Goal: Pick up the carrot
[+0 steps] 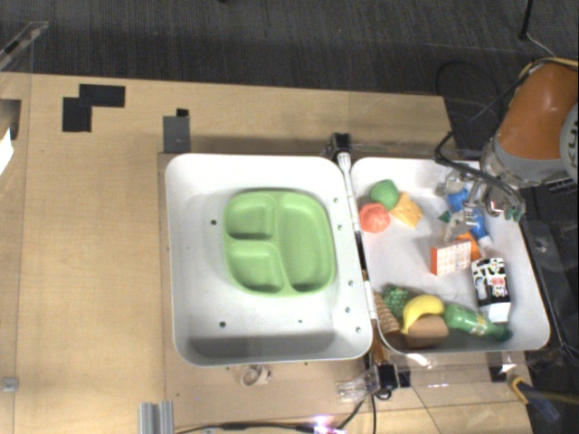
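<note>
The carrot (451, 259) looks like the short orange piece with pale marks in the middle of the right bin (536, 269). My gripper (467, 222) reaches in from the right under the orange-banded wrist (534, 111). It hangs just above and behind the carrot's far end. Its metal and blue parts overlap the top of the carrot, so I cannot see contact.
Around the carrot lie a green ball (384, 193), a red ball (374, 217), a yellow-orange wedge (408, 211), a black-and-white bottle (490, 286), a banana (421, 310), a brown piece (425, 331) and a green vegetable (470, 320). The left bin (190, 242) holds a green divided plate (277, 240).
</note>
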{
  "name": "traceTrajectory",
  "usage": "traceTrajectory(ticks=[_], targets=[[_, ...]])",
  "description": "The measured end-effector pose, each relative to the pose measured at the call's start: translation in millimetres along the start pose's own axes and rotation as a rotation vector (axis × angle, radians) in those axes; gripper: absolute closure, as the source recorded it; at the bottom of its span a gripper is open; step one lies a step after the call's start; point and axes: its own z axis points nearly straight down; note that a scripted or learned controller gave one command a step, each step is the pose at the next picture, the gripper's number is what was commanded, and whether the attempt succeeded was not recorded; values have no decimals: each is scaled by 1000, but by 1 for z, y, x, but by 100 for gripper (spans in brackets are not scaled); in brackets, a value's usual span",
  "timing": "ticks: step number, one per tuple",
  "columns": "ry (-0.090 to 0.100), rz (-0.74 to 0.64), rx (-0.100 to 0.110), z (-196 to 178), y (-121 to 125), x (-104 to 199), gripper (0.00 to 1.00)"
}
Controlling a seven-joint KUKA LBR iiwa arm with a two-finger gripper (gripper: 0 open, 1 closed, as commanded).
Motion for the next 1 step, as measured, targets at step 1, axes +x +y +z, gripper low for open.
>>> traceTrajectory(ticks=[1], targets=[[1, 229, 0, -80, 48, 29, 0]])
